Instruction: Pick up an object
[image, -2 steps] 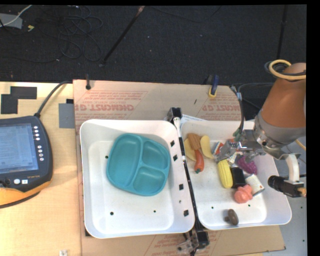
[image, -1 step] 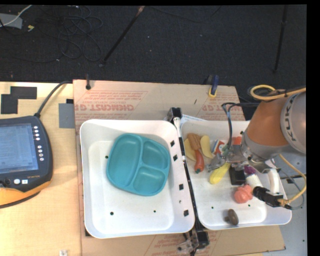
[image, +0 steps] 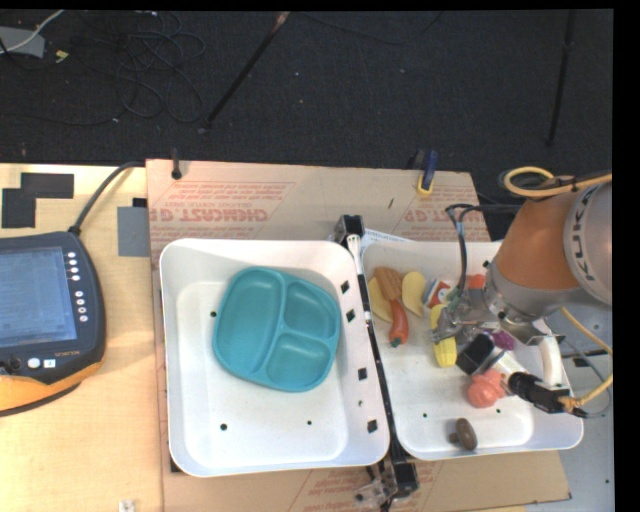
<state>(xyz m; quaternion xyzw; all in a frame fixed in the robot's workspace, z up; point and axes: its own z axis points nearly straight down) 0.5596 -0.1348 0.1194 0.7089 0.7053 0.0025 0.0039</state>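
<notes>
My gripper (image: 462, 322) hangs low in the right bin (image: 520, 432), among a yellow toy (image: 445, 351), an orange carrot-like piece (image: 398, 322) and a pink ball (image: 485, 390); its grip I cannot tell. A brown lump (image: 461, 432) lies apart near the front. The left bin (image: 190, 440) holds a teal divided plate (image: 277, 328).

You can read red print on the cardboard sheet (image: 300, 195) under the bins: upside down from this camera, it looks like "CHEMCAST GP", though the letters are small and soft. Grey letters on the arm's housing (image: 598, 245) at the right edge are cut off; you can make out roughly "KU".
</notes>
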